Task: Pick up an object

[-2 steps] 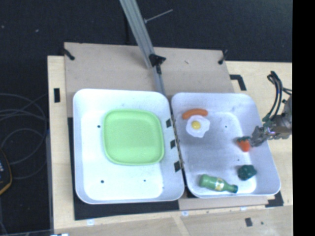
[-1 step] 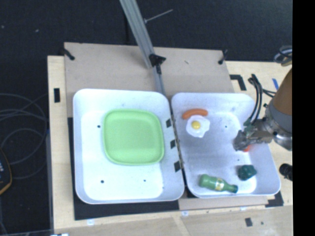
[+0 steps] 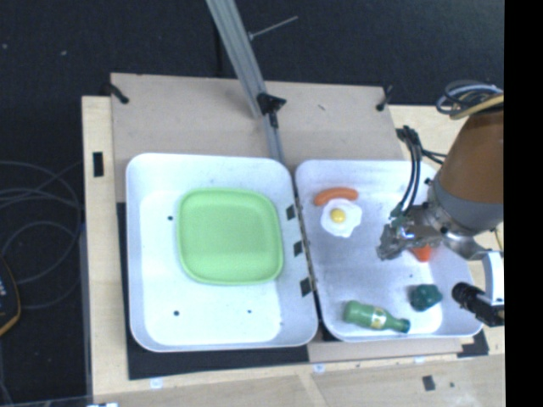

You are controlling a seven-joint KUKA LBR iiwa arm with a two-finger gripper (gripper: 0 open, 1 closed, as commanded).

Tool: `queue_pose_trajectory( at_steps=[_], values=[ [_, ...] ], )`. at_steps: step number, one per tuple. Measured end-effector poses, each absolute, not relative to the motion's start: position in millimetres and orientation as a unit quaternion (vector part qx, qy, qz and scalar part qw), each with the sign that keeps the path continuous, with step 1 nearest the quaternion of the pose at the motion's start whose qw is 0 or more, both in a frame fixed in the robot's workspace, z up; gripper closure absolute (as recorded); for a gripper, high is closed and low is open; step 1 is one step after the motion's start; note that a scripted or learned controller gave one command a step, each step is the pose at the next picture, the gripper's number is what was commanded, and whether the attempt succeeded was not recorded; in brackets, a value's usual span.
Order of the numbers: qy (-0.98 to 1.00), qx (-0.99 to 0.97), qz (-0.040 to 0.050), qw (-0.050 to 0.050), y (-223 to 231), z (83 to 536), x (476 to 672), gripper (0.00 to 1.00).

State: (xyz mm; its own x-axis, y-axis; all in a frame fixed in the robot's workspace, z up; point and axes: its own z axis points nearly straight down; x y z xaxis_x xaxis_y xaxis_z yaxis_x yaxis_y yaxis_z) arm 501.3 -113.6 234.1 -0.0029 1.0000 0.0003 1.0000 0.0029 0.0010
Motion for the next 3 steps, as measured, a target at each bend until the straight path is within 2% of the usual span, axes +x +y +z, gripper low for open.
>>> queue_pose_trajectory(
  at_steps=[2, 3],
  values=[
    [0.708, 0.706, 0.0003, 0.000, -22, 226, 494.8, 1.00],
    [0.709, 0.706, 0.0011, 0.000, 34, 242, 492.9, 1.00]
  ],
)
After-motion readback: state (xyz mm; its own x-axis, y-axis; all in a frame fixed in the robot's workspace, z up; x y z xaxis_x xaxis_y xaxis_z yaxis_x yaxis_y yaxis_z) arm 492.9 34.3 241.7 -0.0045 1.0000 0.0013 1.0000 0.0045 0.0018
